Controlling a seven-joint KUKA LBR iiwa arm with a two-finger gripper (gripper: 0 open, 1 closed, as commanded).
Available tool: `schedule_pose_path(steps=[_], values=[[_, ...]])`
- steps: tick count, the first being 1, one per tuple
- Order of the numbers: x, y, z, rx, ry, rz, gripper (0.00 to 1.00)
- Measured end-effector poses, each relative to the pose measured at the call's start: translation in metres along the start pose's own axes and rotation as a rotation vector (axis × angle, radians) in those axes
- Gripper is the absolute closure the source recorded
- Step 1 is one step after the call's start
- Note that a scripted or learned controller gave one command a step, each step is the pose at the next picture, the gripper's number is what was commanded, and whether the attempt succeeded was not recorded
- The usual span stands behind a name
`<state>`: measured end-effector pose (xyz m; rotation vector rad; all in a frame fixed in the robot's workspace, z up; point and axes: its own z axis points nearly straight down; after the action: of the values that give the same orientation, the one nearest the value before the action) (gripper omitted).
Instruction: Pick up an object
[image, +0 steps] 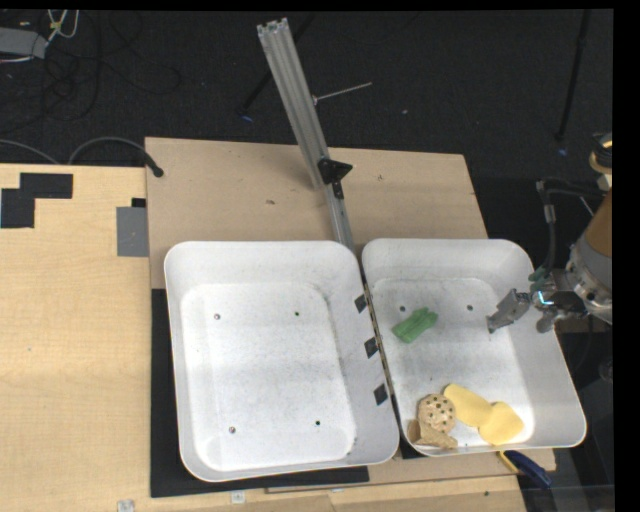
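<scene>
Objects to pick: three things lie in the right bin (470, 262), none of them between the gripper's fingers.
Green block (414, 325): small, oblong, lying tilted on the right bin's floor, near that bin's left wall and well apart from the other two things.
Yellow piece (486, 414): soft-looking, banana-like in shape, lying near the front rim of the right bin.
Tan piece (435, 418): rounded and speckled with dark dots, just left of the yellow piece and touching it, tucked into the bin's front left corner.
Gripper (503, 315): at the right side of the right bin, over its right wall, pointing leftward into the bin; a small blue light shows on its body.
Jaws: cannot tell whether they are open or closed; the tip reads as one dark grey shape, and nothing is seen in it.
Gripper to objects: well apart from the green block, which lies to its left, and from the yellow and tan pieces nearer the front.
Arm (600, 250): enters from the right edge, with a tan or orange part above the wrist.
Left bin (190, 270): white, shallow, side by side with the right bin; a few small dark dots mark its floor.
Black clips (371, 346): three, set along the seam between the two bins.
Metal rail (300, 110): a grey bar running at a slant from the top of the view down to the bins' back edge.
Bench (70, 300): light wood, with dark floor and cables behind it.
</scene>
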<state>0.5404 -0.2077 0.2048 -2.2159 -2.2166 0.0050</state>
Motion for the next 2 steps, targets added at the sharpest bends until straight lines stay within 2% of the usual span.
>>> schedule_pose_path(steps=[1, 2], values=[[0.000, 0.001, -0.002, -0.005, -0.001, 0.000, 0.00], [-0.010, 0.002, 0.054, 0.001, 0.000, 0.001, 0.00]])
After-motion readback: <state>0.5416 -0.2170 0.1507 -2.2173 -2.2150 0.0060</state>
